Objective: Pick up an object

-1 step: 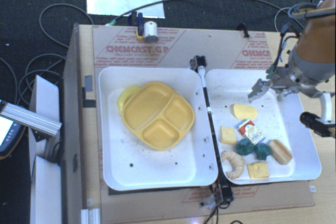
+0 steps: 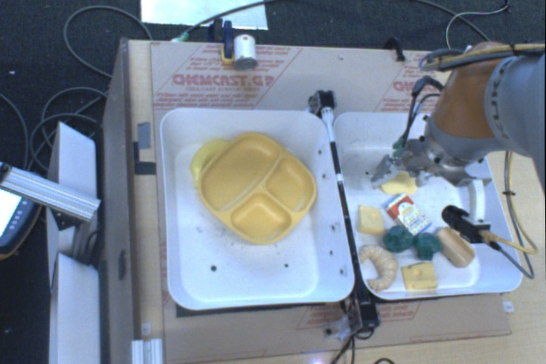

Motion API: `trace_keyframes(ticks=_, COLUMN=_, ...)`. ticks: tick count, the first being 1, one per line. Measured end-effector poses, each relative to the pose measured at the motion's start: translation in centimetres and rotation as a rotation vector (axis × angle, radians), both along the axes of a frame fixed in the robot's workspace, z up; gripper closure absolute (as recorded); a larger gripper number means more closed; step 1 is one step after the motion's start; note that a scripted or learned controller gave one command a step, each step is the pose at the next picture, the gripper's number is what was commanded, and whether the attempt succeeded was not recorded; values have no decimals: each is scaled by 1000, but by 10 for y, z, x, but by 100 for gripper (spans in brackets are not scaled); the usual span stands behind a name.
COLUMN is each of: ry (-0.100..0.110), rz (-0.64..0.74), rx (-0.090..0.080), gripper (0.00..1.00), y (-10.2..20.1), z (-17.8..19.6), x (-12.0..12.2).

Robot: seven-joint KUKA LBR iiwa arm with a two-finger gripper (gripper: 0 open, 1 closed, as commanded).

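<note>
The gripper (image 2: 394, 167) hangs low in the right bin (image 2: 358, 136), just over a pale yellow wedge (image 2: 398, 184) lying flat near the bin's middle; I cannot tell its state. The left bin (image 2: 183, 183) holds a yellow divided plate (image 2: 256, 187)

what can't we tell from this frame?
- Gripper: fingers too small and blurred against the right bin to tell open from shut, or touching the yellow piece.
- Arm: cut off by the right edge.
- Red-white packet: print too small to read.
</note>
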State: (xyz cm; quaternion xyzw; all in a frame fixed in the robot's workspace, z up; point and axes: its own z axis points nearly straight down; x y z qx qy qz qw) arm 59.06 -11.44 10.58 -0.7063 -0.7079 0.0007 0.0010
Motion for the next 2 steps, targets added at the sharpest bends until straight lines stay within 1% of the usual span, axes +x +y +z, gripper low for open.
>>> trace_keyframes(ticks=1, ry=-3, rz=-1, rx=-1, gripper=0, y=-29, z=-21, x=-10)
trace_keyframes(ticks=2, ry=-3, rz=0, rx=0, gripper=0, y=-6, z=-21, x=-25)
